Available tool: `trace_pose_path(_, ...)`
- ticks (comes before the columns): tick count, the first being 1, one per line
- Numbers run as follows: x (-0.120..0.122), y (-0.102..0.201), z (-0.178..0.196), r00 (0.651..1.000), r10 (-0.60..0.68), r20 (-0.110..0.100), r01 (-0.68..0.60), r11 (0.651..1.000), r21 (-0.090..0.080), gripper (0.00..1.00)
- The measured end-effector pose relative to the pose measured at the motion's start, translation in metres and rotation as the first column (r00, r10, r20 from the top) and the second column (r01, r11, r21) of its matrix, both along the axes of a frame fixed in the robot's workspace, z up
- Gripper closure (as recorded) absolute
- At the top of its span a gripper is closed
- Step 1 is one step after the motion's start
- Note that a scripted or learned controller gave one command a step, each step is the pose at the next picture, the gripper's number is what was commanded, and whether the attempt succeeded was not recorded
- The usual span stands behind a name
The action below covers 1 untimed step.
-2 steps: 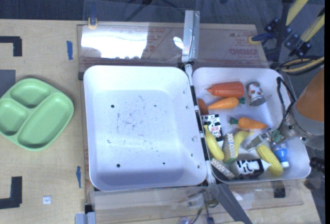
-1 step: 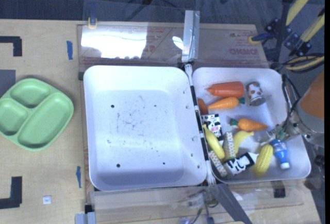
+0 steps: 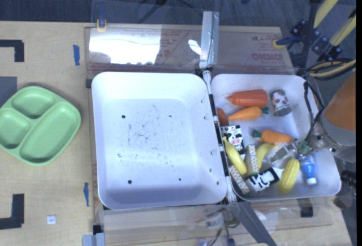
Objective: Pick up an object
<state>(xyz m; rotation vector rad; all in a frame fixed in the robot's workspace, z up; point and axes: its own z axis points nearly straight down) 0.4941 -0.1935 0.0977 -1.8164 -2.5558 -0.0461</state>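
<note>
In the right bin (image 3: 294, 82), the end effector (image 3: 302, 147), finger state unclear, hovers beside an orange carrot (image 3: 276, 137).

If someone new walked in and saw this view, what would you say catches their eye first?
Most likely the right bin, crowded with bright toy food: carrots, a banana and a corn cob. The gripper is down among them at its right side. Next, the bare left bin beside it, and the green divided plate on the bench at far left.
</note>
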Motion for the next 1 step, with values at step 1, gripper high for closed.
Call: trace_pose_path(1, 0.0488, 0.0265, -0.0109, 0.971, 0.240, -0.003, -0.240, 0.970, -0.031, 0.00)
